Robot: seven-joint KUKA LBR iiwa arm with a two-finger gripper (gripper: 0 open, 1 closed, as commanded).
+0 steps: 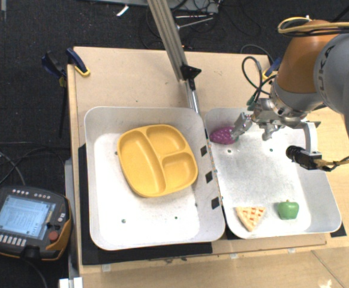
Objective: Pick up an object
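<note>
A small purple bunch of grapes [222, 135], lumpy and dark magenta, lies at the far left corner of the right bin [276, 179]. The gripper [253, 126] hangs just to its right with fingers spread apart, nothing between them; the left fingertip [239, 128] sits close beside the grapes, possibly touching.

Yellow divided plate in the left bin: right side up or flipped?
Right side up. The yellow plate lies flat in the left bin, its three compartments facing up with their raised dividers visible.
</note>
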